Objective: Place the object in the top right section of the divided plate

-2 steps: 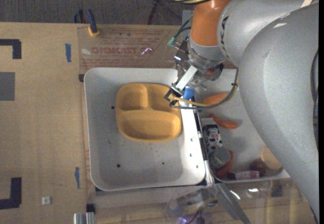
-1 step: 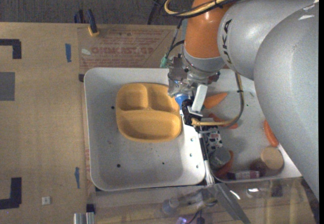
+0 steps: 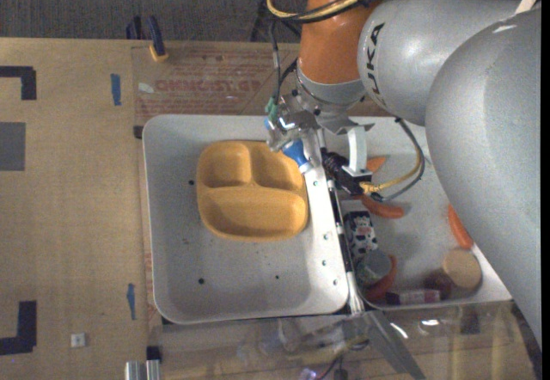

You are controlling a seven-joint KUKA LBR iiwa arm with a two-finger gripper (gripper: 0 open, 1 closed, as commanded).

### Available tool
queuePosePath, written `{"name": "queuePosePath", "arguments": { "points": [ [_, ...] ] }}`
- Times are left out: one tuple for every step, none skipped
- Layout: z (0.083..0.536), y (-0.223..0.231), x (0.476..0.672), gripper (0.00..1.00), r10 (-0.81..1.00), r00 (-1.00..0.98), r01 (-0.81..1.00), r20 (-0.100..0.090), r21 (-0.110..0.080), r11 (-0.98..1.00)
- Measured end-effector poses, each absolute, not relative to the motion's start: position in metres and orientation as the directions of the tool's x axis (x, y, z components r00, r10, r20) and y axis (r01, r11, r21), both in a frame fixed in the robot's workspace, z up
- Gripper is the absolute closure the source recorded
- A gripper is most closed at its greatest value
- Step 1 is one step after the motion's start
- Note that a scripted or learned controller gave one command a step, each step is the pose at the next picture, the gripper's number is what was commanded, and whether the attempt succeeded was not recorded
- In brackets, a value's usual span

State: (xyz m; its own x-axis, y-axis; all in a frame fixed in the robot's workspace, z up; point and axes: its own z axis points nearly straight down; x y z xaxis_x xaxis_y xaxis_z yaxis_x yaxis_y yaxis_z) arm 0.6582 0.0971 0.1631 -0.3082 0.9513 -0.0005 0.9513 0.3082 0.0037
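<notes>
Camera view: gripper point(image 3: 290, 139), grip unclear, above yellow divided plate point(image 3: 251, 200)'s corner, cluttered right bin point(image 3: 412, 301) beside.

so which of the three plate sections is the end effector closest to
The top right section of the yellow divided plate. The end effector sits at that corner, by the plate's right rim, while the top left section and the wide bottom section lie farther off.

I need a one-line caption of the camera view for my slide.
Grey arm reaching over the top right corner of a yellow divided plate in the left white bin.
</notes>
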Motion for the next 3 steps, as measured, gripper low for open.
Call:
{"name": "queuePosePath", "arguments": {
  "points": [
    [0.195, 0.093, 0.632, 1.00, 0.997, 0.081, 0.997, 0.000, -0.001, -0.081],
    [0.185, 0.085, 0.622, 1.00, 0.986, -0.166, 0.986, 0.001, -0.002, 0.166],
    [0.231, 0.079, 0.615, 1.00, 0.940, -0.342, 0.940, -0.001, 0.004, 0.342]
  ]
}}
